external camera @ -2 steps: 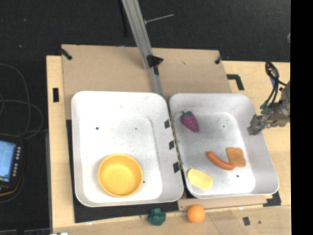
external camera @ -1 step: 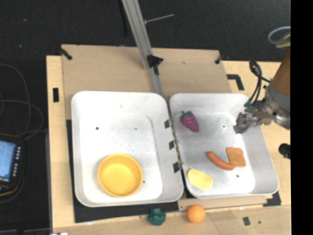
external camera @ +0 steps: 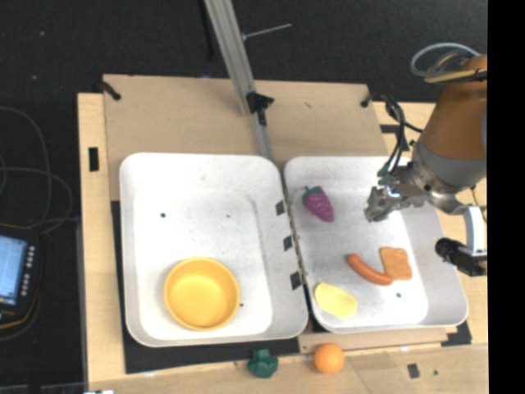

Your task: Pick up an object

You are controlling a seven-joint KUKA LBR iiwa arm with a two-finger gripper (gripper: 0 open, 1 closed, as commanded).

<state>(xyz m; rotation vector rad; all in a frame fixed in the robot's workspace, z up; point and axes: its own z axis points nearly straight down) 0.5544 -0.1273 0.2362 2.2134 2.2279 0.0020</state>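
Observation:
The right bin point(external camera: 426, 302) holds a purple bunch of grapes point(external camera: 319, 203) at its upper left, an orange carrot-like stick point(external camera: 368, 270) in the middle, a flat orange piece point(external camera: 395, 262) just right of it, and a pale yellow lump point(external camera: 335, 300) at the front left. My gripper point(external camera: 379, 206) hangs over the right bin's upper right area, above the carrot-like stick and to the right of the grapes. Nothing shows between its tips. A yellow bowl point(external camera: 202, 292) sits in the left bin point(external camera: 148, 179) at the front.
An orange ball point(external camera: 328, 357) and a small green object point(external camera: 262, 364) lie on the bench in front of the bins. A metal pole point(external camera: 238, 64) slants down to the divide between the bins. A tablet point(external camera: 12, 273) sits at the far left.

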